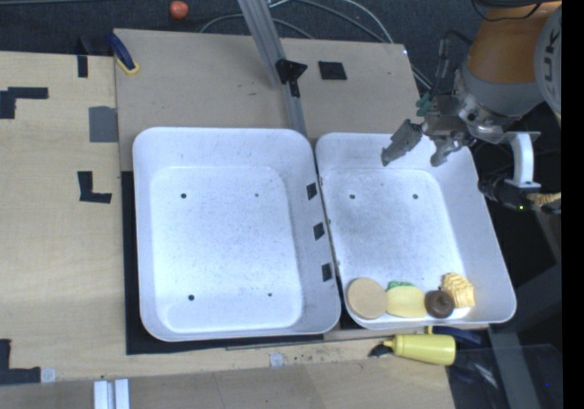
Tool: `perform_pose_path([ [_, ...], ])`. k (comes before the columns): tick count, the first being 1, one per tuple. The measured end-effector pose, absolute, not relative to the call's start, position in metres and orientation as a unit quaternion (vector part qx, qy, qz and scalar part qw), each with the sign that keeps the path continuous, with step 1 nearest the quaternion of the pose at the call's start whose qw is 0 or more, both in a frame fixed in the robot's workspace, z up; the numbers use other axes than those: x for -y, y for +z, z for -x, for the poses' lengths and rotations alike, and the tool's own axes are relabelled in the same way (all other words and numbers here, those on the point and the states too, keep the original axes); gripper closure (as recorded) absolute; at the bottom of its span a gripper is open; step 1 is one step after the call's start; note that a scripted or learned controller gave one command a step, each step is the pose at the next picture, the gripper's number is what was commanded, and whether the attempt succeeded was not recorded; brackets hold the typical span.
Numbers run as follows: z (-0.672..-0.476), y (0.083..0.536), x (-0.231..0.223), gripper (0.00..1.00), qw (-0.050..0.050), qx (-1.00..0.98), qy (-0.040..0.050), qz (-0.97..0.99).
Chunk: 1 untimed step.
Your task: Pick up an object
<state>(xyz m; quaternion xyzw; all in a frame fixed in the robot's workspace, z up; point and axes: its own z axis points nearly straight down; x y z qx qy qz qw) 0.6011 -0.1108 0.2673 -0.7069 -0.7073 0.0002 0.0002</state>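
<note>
A slanted overhead view of a bench with two shallow white bins side by side. The left bin (224, 234) has a speckled floor with nothing resting on it. The right bin (401, 225) holds a small cluster of objects crowded along its near edge: a flat tan disc (367, 298), a yellow rounded piece (404, 301) touching it with a bit of green (399, 286) just behind, a small dark brown round object (440, 304), and a ridged yellow-orange piece (457, 288) at the near right corner.

The grey arm with its orange band (511, 33) reaches in from the right. Its gripper (421, 149) hangs over the far end of the right bin, well apart from the cluster, with its two fingers (398, 144) spread apart and nothing between them.

Just outside the right bin's near edge lies a yellow tool with a black tip (422, 348) (possibly a marker or handle). A small red ball (179, 8) sits on the dark surface at the far side.
</note>
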Motion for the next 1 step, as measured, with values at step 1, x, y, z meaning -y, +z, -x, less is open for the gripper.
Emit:
perform_pose_path([
  [1,-0.6227,0.1297,0.1657,0.00,0.004,0.706,0.0030,0.708],
])
